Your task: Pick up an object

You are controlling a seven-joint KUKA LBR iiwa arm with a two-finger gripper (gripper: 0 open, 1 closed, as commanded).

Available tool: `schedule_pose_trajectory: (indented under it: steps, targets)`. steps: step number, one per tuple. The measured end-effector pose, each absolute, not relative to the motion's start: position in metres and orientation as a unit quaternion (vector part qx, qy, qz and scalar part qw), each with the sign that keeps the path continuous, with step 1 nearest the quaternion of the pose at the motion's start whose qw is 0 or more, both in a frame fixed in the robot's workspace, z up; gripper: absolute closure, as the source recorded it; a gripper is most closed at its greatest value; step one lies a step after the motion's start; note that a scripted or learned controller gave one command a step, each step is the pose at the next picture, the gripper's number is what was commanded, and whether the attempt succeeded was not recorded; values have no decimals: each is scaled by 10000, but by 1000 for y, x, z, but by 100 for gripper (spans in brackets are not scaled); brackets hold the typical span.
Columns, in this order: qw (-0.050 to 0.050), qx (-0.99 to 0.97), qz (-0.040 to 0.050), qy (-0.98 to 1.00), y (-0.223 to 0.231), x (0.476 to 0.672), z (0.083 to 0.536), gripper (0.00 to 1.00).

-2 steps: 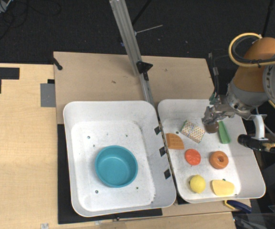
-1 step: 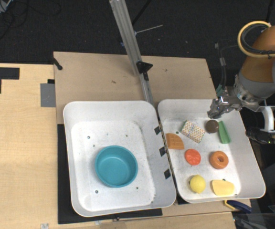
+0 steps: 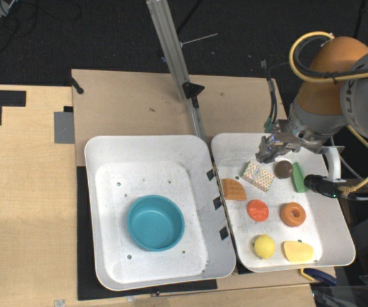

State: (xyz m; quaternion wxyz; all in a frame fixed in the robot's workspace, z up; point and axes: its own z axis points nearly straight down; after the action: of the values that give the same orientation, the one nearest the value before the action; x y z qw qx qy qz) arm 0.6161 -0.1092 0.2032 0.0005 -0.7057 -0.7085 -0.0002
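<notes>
The right bin (image 3: pixel 235 147) holds several small objects: a patterned white block (image 3: pixel 259 175), an orange wedge (image 3: pixel 234 190), a red ball (image 3: pixel 257 210), a brown ring (image 3: pixel 292 214), a yellow ball (image 3: pixel 264 246), a pale yellow piece (image 3: pixel 297 251), a dark brown round piece (image 3: pixel 283 169) and a green stick (image 3: pixel 298 176). My gripper (image 3: pixel 270 149) hangs over the bin's far part, just above and behind the patterned block. Nothing shows between its fingers.
The left bin (image 3: pixel 107 171) holds a teal bowl (image 3: pixel 156 222). A slanted metal rail (image 3: pixel 174 56) rises behind the gap between the bins. Black clips (image 3: pixel 214 187) sit along the bins' shared edge. The arm's orange band (image 3: pixel 334 59) looms at the right.
</notes>
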Motion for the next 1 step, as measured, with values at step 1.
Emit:
schedule_pose_trajectory:
  steps: [1]
  targets:
    - [5,-7060,-1,-7082,-58,618,201,100]
